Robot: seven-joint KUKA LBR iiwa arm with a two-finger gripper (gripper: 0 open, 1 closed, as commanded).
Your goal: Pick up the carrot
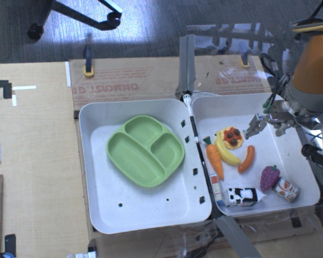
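Note the carrot lies at the right bin's left wall, alongside the banana, so your approach room is tight. The gripper hovers to its right, over the bin's far half, carrying nothing; how wide it stands you cannot tell from here. The green plate sits alone in the left bin.

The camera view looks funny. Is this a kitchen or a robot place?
Most likely a robot lab, not a kitchen. A grey and orange robot arm reaches over two white bins on a bench, and the food looks like toys: a carrot, a banana and a green divided plate.
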